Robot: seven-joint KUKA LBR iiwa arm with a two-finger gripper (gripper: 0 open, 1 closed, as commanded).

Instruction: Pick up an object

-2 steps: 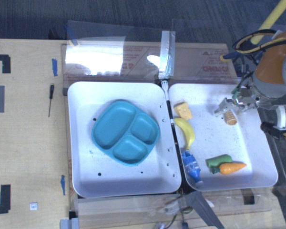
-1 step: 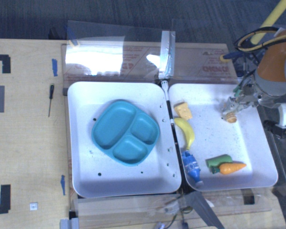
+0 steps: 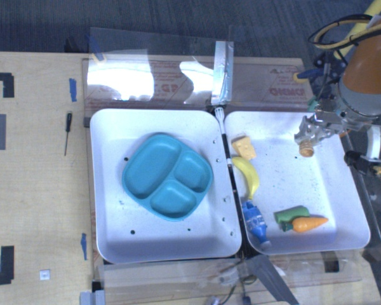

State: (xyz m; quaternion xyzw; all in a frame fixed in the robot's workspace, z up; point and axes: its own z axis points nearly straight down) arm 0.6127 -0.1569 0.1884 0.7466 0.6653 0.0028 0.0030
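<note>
On your desk (image 3: pixel 32 221) sit two bins: the left bin (image 3: pixel 108 132) holds a blue plate (image 3: pixel 168 176). In the right bin (image 3: pixel 343 215), a banana (image 3: pixel 249 175) curves along the left wall, long axis running near to far. A carrot (image 3: pixel 308 223) points right. Your tool (image 3: pixel 308 138) hovers at the far right corner, pinching a small tan object (image 3: pixel 306 149).

Two white bins: left bin (image 3: pixel 105 170); right bin (image 3: pixel 343 196); one blue divided plate (image 3: pixel 167 176); one banana (image 3: pixel 248 175); one yellow block (image 3: pixel 244 147); one blue bottle (image 3: pixel 255 222); one carrot (image 3: pixel 309 222); one green piece (image 3: pixel 288 213); one small tan cork-like piece (image 3: pixel 306 149).
</note>
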